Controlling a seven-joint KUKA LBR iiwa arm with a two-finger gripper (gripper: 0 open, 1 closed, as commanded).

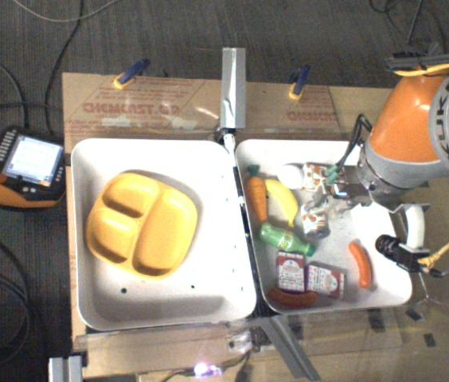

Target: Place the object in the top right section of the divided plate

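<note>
A yellow divided plate lies in the left bin, turned at an angle, with two small sections toward its upper left and one large section on the right. Nothing rests on it. My gripper hangs low in the middle of the right bin, just right of a yellow banana and above a green bottle. It is metallic and seen from above, and nothing can be made out in its grasp. The plate lies well to its left, across the wall between the bins.
The right bin also holds an orange carrot, a white round object, two red boxes, a red sausage and a brown sausage. A teach pendant lies left of the bench.
</note>
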